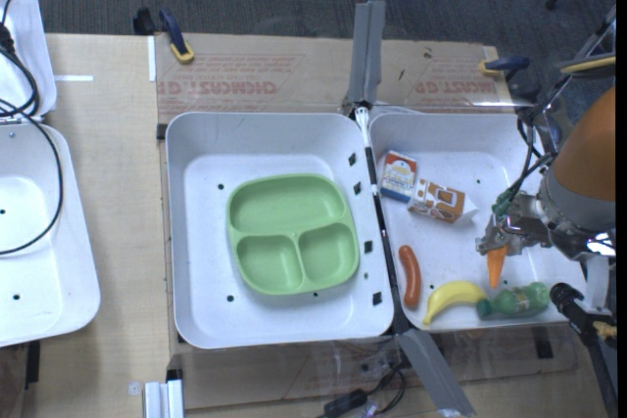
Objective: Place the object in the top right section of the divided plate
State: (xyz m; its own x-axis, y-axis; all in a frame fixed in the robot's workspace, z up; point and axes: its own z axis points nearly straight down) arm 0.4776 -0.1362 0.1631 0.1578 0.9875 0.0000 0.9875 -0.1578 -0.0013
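Camera view — smooth green divided plate (291, 233)

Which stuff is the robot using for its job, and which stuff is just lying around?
For the job: green divided plate in the left bin, the gripper, and the carrot right under it.

Just lying around: banana, hot dog, two small boxes, green toy.

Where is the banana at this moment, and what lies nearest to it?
The banana lies in the right bin, near its front edge. The red sausage is just to its left and the green toy just to its right.
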